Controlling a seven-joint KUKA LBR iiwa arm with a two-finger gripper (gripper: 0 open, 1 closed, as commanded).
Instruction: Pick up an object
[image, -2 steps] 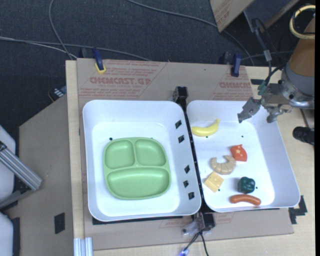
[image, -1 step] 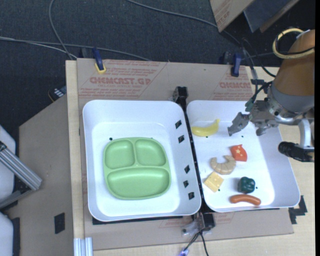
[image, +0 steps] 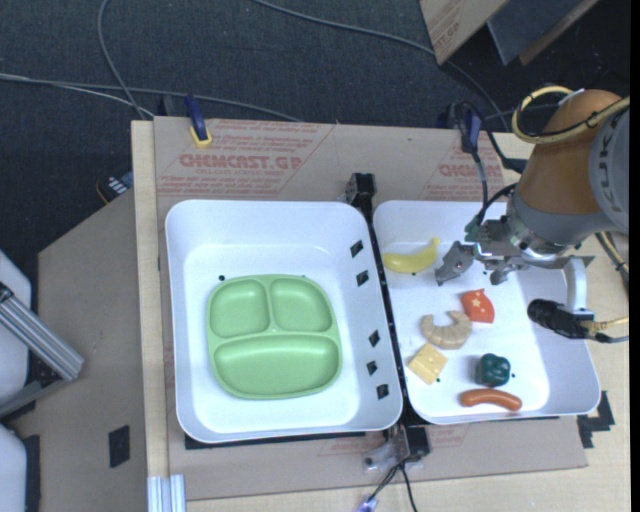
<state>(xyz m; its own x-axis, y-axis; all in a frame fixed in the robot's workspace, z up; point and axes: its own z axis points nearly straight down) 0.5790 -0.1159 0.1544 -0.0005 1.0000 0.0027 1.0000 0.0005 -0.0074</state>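
**Banana nearest the gripper, nothing held**

Banana (image: 412, 258) lies in the right bin (image: 570, 395), near that bin's far left corner, just beside the divider between the two bins. It looks like the likeliest pick, since the gripper (image: 462, 262) hangs just to its right, low over the bin floor. The jaws look spread, with bare white floor between the dark fingers and nothing pinched.

The other toys sit in a loose cluster toward the near half of the right bin: a tomato (image: 478, 305), a croissant (image: 446, 329) just beside it, a cheese wedge (image: 428, 363) touching or nearly touching the croissant, a green pepper (image: 492, 370) and a sausage (image: 490, 400) along the near rim. They lie as if dropped at random, not arranged.

The left bin (image: 190, 250) holds a green tray (image: 272, 335), flat and centred, a likely drop spot.

Room is tight on the banana's left, where the bin wall and divider clips crowd it; a finger coming down on that side could strike the rim. Open floor lies to its right and near side, so an approach from there seems safer. The tomato is well apart from the walls and may be an easier grab.
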